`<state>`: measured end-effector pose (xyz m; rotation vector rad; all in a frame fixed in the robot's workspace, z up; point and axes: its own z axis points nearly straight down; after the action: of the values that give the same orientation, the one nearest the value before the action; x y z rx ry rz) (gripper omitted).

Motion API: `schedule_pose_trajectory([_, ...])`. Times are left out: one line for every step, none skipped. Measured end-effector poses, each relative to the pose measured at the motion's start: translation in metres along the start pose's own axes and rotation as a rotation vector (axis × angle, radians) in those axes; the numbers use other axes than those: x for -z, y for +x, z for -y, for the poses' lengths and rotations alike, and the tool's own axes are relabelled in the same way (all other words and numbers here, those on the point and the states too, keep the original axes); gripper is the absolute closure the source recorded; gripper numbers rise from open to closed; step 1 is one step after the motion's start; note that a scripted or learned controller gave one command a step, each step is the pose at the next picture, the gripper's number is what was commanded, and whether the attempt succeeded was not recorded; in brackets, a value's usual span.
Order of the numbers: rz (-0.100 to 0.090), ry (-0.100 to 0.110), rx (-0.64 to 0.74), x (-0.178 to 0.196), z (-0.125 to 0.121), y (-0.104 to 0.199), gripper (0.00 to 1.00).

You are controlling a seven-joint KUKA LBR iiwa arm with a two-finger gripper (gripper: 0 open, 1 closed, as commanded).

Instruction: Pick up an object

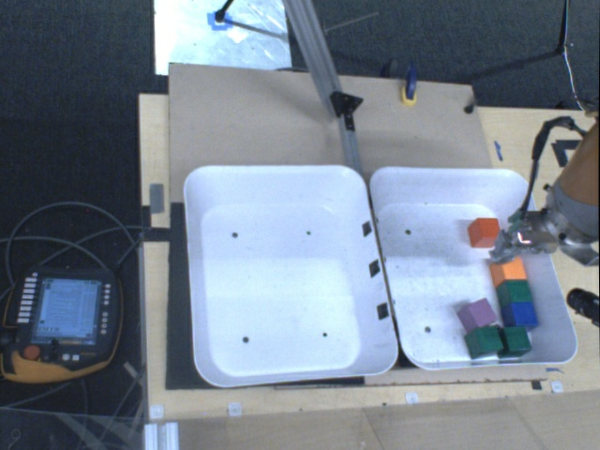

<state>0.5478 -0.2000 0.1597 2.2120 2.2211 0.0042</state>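
Several small blocks lie in the right bin (422, 251). An orange-red cube (484, 232) sits alone near the bin's far right. Below it run an orange block (509, 271), a dark green block (514, 293) and a blue block (521, 314). A purple block (477, 313) and two green blocks (484, 342) (515, 342) lie at the front right corner. My gripper (514, 240) hangs low over the bin's right side, just right of the orange-red cube and right above the orange block.
The left bin (202, 251) stands beside the right one, with black clips (373, 268) along the shared wall. A slanted metal pole (319, 54) rises behind the bins. A teach pendant (61, 322) with cables lies far left.
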Motion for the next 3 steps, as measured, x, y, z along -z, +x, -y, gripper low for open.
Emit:
schedule_pose_trajectory([0.000,-0.002,0.001,0.062,0.002,0.004,1.00])
schedule_pose_trajectory([-0.001,0.000,0.001,0.103,0.000,0.003,1.00])
schedule_pose_trajectory([-0.005,0.003,0.007,0.109,-0.003,0.062,1.00])
